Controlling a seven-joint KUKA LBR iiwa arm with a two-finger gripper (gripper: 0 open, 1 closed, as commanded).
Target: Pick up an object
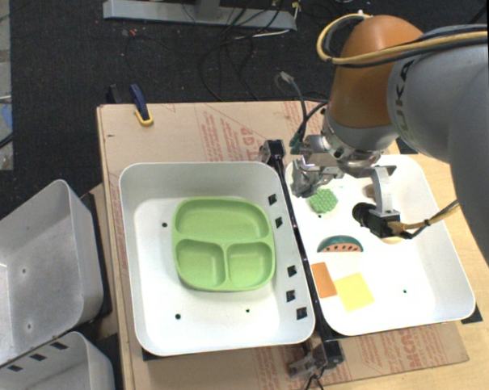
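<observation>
Dark floor (52, 45) strewn with cables lies behind a brown desk (201, 127), which has a blue and yellow clamp (141, 106) at its 11 o'clock corner. Two white bins sit on it side by side, their inner walls touching. More white bins (37, 256) stand off the desk toward 8 o'clock.

The left bin (146, 174) holds a green tray (224, 243) with three compartments, lying flat near the bin's middle.

The grey arm (442, 84) enters from 3 o'clock and crosses the upper part of the right bin (443, 286). Its orange band (372, 55) bulges at about 1 o'clock of the view, and the wrist turns downward from there. The pincer (312, 177) hangs over the right bin's 10 o'clock corner, close to the wall shared with the left bin. Whether it is apart or together cannot be told from this angle, and nothing shows clamped in it.

A green knobbly ball (322, 201) lies on the right bin's floor just beside the pincer, at its 5 o'clock; whether they touch cannot be told. A melon slice (341, 245) lies at 6 o'clock of the ball, apart from it. Further toward 6 o'clock an orange block (323, 279) sits against the bin's left wall, with a yellow square (354, 290) just beside it at 4 o'clock, their corners touching or nearly so.
</observation>
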